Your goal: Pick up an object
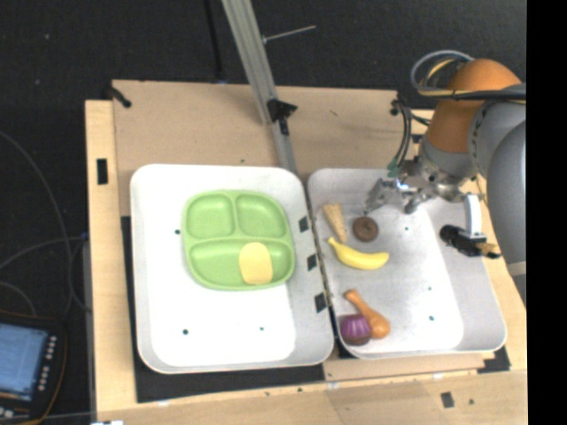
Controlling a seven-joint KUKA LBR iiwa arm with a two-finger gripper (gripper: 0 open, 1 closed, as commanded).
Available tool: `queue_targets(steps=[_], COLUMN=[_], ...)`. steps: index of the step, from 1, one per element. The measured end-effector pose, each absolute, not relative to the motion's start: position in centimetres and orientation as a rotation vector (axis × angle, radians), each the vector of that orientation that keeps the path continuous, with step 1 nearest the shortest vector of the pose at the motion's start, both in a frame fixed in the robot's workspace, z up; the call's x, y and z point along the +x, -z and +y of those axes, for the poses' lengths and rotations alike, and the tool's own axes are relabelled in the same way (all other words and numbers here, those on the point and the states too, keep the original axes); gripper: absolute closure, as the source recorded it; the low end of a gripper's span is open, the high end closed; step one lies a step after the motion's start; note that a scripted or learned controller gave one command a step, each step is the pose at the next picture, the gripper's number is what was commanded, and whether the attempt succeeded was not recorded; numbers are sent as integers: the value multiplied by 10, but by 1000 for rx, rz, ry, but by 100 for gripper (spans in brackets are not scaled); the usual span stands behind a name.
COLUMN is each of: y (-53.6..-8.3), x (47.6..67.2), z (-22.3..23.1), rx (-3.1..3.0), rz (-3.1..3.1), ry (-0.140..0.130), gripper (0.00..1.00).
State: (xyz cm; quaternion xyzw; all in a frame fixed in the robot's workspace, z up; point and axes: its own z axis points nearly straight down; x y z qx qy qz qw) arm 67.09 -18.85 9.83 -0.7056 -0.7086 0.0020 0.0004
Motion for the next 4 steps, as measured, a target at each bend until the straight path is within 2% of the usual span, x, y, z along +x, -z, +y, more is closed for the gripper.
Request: queue_targets(steps=[1,2,3,4], y=[-114,-165,-230,-228], x=[673,680,676,676], z=[-190,-183,-187,-189], rx=[-2219,-2222,-2227,-2223], rz=[-2235,-2230,-2228,-2225], ry=[-2,6,6,0], gripper=[100,100,100,100])
